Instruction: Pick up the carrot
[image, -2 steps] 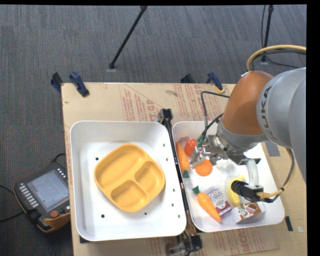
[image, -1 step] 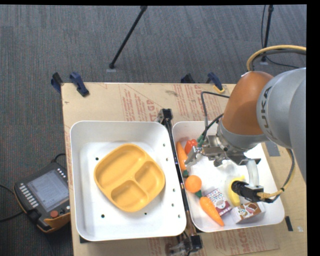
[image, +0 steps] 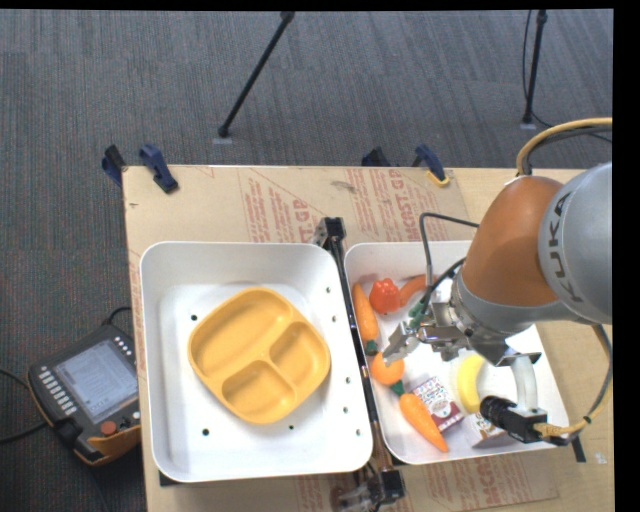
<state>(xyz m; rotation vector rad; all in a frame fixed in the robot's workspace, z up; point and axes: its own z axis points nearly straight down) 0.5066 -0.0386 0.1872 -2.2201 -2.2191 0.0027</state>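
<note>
Gripper (image: 402, 343) hovers among 2 carrots (image: 365, 312), red pepper (image: 385, 296), yellow fruit (image: 468, 380).

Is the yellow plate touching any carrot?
Apart. The camera view shows the yellow plate in the left bin; the carrot lies in the right bin.

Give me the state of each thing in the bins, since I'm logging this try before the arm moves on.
gripper: low over the right bin, nothing visibly between its fingers.
long carrot: lying along the bin's left wall.
second carrot: lying flat near the bin's front, untouched.
red pepper: resting at the back.
yellow divided plate: right way up in the left bin.
</note>
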